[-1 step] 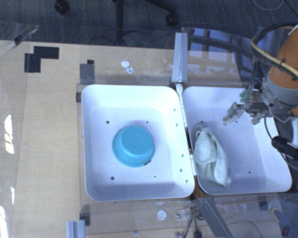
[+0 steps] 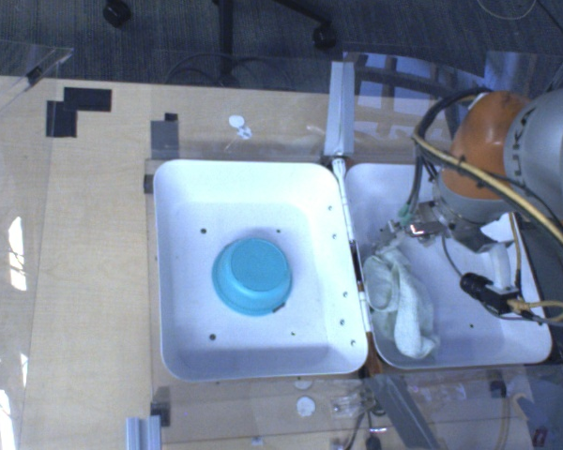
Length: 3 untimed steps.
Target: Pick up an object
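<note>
Whether the jaws are parted or closed cannot be told, since the gripper (image 2: 401,234) is seen from above and its tip is small and partly masked by the wrist and cables. The gripper is positioned low in the right bin (image 2: 469,345), at the upper end of a crumpled white cloth (image 2: 399,298); it appears to be touching or just above the cloth, though contact cannot be confirmed. The cloth is laid along the right bin's left wall, stretching toward the near edge. A blue bowl (image 2: 252,276) is seen upside down near the middle of the left bin (image 2: 197,195), well apart from the gripper. The arm (image 2: 516,157) is extended in from the right, with its orange band above the wrist.
</note>
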{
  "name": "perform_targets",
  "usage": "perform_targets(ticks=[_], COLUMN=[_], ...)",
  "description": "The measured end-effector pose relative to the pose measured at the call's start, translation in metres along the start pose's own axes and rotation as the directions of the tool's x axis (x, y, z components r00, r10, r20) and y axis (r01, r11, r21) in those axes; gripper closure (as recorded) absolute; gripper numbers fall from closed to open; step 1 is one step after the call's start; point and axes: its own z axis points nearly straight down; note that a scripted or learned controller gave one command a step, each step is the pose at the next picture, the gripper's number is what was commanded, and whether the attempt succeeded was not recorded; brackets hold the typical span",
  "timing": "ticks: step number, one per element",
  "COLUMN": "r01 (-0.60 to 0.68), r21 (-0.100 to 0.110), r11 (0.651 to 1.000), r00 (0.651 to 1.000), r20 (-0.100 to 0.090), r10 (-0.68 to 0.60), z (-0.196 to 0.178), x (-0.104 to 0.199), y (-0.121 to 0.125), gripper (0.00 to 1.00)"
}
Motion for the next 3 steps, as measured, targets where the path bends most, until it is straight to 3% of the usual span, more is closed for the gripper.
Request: perform_targets(ticks=[1,2,3], r01=[0.001,0.191,0.052], r21=[-0.005,-0.006,-0.002], r11=[1.000,0.981,0.999], r00=[1.000,0.981,0.999], r20=[0.001,0.003,0.001], r10=[-0.001,-0.191,-0.052], z=[-0.011,-0.109,-0.073], x=[0.001,0.026,0.045], y=[0.002,0.084,0.094], gripper=[1.00,1.00,1.00])
